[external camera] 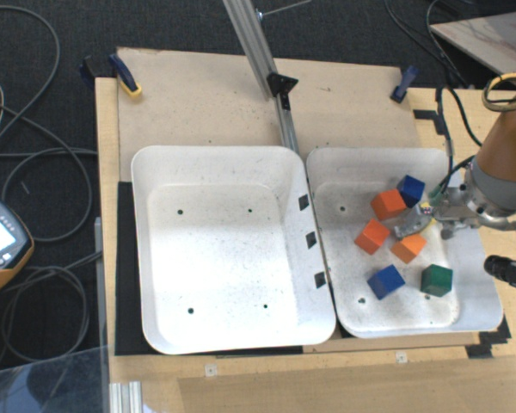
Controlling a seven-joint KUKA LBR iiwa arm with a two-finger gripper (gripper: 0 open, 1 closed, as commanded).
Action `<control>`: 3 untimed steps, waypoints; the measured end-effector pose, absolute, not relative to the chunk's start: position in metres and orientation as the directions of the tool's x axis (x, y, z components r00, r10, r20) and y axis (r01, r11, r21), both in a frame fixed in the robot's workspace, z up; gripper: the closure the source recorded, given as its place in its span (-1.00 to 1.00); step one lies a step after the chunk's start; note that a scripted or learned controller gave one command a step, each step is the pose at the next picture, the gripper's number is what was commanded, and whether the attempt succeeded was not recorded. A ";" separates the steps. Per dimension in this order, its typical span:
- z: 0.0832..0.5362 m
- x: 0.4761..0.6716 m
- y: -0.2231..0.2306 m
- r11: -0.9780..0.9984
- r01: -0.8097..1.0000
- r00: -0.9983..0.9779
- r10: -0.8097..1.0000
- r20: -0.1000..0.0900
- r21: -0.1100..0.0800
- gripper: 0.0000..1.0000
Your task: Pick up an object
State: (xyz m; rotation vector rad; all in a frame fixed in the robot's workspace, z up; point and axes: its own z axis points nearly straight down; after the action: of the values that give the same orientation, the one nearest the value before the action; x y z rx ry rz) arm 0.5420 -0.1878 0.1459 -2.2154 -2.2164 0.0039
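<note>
The right bin (pixel 344 179) holds several small blocks. A blue block (pixel 410 188) lies at the back, with an orange block (pixel 389 203) just left of it. Another orange block (pixel 371 236) sits mid-bin, a paler orange block (pixel 408 249) to its right. Near the front are a second blue block (pixel 385 280) and a green block (pixel 437 280). My gripper (pixel 415 223) reaches in from the right and hovers low among the orange blocks, right above the paler one. I see no block lifted off the bin floor.
The left bin (pixel 215 248) stands beside the right one, sharing a raised wall. A slanted metal pole (pixel 254 41) rises behind the bins. Blue clamps (pixel 125 74) (pixel 403 83) grip the board's back edge. The grey arm (pixel 499 179) covers the right bin's right rim.
</note>
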 end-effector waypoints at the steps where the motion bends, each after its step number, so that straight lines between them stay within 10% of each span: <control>1: 0.161 0.544 -0.189 0.000 1.000 0.000 1.000 0.000 0.003 1.00; 3: 0.260 0.544 -0.188 0.002 1.000 -0.002 1.000 -0.003 0.009 1.00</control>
State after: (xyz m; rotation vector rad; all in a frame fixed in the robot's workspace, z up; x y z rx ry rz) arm 0.5442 -0.1881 0.2600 -2.2251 -2.2292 -0.0063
